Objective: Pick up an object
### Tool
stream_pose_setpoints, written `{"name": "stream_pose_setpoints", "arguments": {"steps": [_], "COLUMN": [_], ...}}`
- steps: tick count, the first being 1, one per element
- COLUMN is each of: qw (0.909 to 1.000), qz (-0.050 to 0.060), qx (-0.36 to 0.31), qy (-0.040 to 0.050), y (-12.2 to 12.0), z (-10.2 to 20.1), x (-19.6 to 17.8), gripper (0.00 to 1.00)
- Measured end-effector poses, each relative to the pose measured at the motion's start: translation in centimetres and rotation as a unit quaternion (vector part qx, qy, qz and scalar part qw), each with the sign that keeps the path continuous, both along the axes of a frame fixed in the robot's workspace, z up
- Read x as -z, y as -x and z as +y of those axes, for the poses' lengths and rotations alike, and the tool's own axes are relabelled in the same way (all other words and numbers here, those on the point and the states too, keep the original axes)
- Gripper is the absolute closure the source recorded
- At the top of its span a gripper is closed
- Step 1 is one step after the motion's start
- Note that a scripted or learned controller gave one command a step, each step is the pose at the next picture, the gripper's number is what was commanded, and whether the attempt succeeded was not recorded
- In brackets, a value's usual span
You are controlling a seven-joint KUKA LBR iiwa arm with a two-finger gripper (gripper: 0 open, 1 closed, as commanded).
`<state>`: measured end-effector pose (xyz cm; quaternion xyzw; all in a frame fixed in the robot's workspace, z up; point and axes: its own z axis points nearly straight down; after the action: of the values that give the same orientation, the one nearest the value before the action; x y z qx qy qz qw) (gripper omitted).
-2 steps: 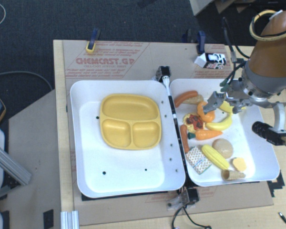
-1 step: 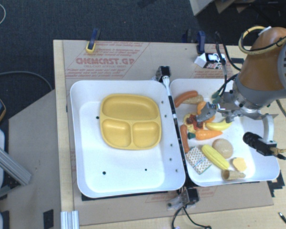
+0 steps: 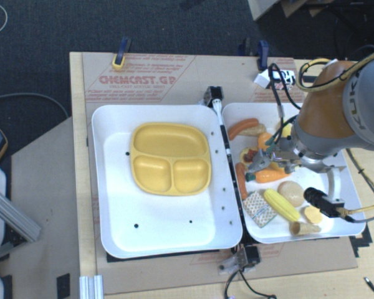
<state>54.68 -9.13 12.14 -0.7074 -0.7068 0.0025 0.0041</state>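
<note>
The right bin (image 3: 355, 226) holds several toy foods. A reddish sausage (image 3: 243, 128) lies at its far left, with a small orange piece (image 3: 263, 140) beside it. An orange carrot (image 3: 272, 175), a yellow corn cob (image 3: 280, 205), a beige potato-like piece (image 3: 292, 190), a speckled cracker (image 3: 258, 208) and a pale yellow wedge (image 3: 312, 215) lie nearer the front. My gripper (image 3: 263, 161) is low in this bin, just above the carrot and beside a red strip (image 3: 240, 174). The wrist hides what lies under it.
The left bin (image 3: 112, 217) carries a yellow three-compartment tray (image 3: 171, 157) in its far half. A black divider bar (image 3: 224, 148) runs between the bins. The arm's grey and orange body (image 3: 327, 117) covers the right bin's far right corner.
</note>
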Motion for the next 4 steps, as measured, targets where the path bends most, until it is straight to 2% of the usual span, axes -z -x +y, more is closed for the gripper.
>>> {"name": "stream_pose_setpoints", "arguments": {"steps": [1,2,3,4], "qw": [0.9999,0.9998,1.0000,1.0000], "qz": [-0.016,-0.018,-0.007,-0.008], "qx": [-0.001,-0.001,-0.001,-0.001], "qy": [0.0029,0.0032,0.0019,0.0018], "y": [-0.7,-0.8,-0.1,0.0], "z": [0.0,0.1,-0.2,0.4], "x": [3.1,1.8,-4.1,-8.7], "gripper": [0.00,1.00,1.00,1.00]}}
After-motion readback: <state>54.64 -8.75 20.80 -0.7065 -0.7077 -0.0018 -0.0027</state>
